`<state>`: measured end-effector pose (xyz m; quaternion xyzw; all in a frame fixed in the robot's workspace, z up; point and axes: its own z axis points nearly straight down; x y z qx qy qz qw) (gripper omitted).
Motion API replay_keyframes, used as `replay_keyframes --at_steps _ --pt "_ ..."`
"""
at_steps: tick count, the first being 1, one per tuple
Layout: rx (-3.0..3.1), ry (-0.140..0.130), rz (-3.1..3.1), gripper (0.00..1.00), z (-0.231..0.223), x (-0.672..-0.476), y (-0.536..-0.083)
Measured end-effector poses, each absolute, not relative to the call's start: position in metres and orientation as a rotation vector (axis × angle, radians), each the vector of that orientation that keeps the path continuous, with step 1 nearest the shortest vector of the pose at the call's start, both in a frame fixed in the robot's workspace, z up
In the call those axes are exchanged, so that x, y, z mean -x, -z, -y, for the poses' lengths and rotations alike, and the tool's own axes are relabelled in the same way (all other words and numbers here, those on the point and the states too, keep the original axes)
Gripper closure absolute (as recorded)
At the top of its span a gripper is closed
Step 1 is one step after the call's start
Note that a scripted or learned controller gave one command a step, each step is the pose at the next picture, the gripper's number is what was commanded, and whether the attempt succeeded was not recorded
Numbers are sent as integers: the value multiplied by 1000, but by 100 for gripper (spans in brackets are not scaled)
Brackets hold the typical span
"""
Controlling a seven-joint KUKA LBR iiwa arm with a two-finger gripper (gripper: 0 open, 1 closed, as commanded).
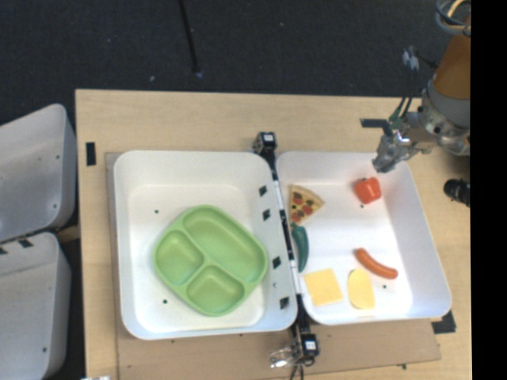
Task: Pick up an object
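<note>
Cheese slice (323, 286) clear — gripper (386, 158) blurred above red piece (367, 190).

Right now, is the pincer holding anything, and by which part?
Nothing is held. The pincer hangs above the right bin's far edge, apart from the red toy below it.

red tomato (367, 190) | upper right bin | pizza slice (304, 204) | sausage (375, 264) | cheese square (323, 286) | yellow piece (361, 290)

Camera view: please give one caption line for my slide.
Robot hand above the right bin near a red toy; green tray in left bin.
</note>
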<state>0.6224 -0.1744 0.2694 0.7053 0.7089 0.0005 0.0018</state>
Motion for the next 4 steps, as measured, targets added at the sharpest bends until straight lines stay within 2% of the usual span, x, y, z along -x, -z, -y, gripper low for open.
replay_keyframes --at_steps 1,3,4 --pt "-2218 6 -2230 100 130 -619 -255" --pt "-2216 6 -2233 100 7 -626 -243" --pt "-2215 4 -2233 100 -46 -626 -249"
